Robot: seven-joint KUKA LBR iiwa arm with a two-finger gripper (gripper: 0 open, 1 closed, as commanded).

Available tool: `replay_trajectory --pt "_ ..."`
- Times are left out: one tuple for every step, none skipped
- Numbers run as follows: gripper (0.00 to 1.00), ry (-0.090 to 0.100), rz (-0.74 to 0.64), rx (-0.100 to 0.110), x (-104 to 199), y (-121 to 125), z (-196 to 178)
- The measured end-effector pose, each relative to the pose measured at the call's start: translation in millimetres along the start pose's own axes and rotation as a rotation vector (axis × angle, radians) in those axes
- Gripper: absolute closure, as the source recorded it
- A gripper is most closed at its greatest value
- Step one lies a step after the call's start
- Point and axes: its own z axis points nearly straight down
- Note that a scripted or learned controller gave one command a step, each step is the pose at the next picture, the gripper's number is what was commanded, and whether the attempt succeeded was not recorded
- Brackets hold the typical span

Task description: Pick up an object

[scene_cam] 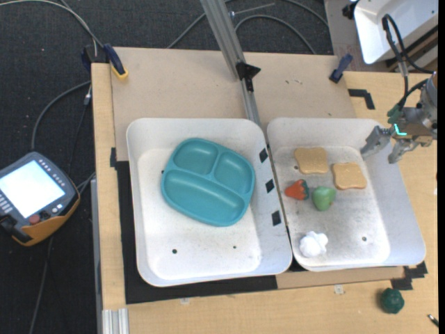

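The right bin point(389, 242) holds two tan bread slices point(311, 161) point(348, 176), a red pepper-like piece point(297, 191), a green piece point(323, 198) and a small white crumpled object point(313, 244). My gripper point(384, 145) hovers over the bin's upper right corner, right of the bread slices. Its two grey fingers are spread apart with nothing between them.
The left bin point(201, 259) carries a teal divided plate point(208, 181). A dark green ball point(391, 300) lies on the bench in front of the right bin. A metal pole point(226, 33) slants across the back. A handheld pendant point(31, 197) sits at far left.
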Motion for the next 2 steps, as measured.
replay_trajectory --pt "0.0 -0.001 -0.001 -0.003 0.0 0.6 -1.1" --pt "0.0 0.001 -0.001 0.002 10.8 -0.1 50.2"
